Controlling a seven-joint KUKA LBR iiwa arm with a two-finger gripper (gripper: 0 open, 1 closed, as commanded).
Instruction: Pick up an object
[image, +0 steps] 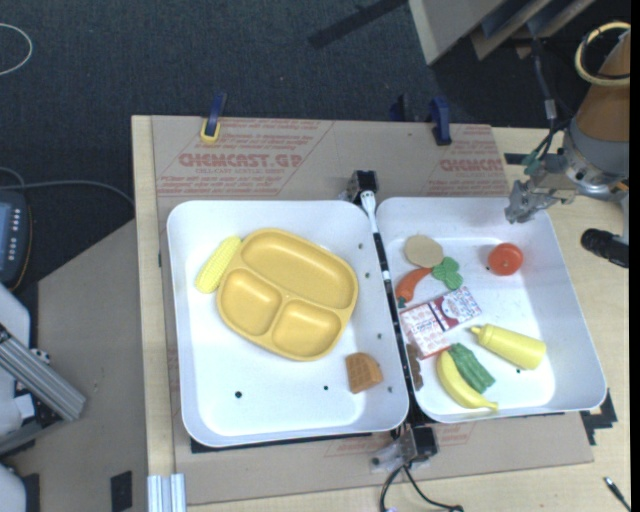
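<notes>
— Over the right bin's (560, 330) far rim hangs the gripper (522, 207), with the tomato (505, 259) just below it in view, near the far corner.

— What could go wrong?

— A round tomato can roll off the tips if they close off-centre. Coming down that near the wall, they may strike the rim instead. Further in, the packet (438, 320), pickle (470, 367), banana (459, 384) and mustard bottle (510, 345) lie crowded, so a grasp there could catch two things.

— And the pincer?

— Nothing shows between its tips, and it touches nothing I can see. Whether it is apart or together, I cannot tell; it is too small and blurred.
</notes>
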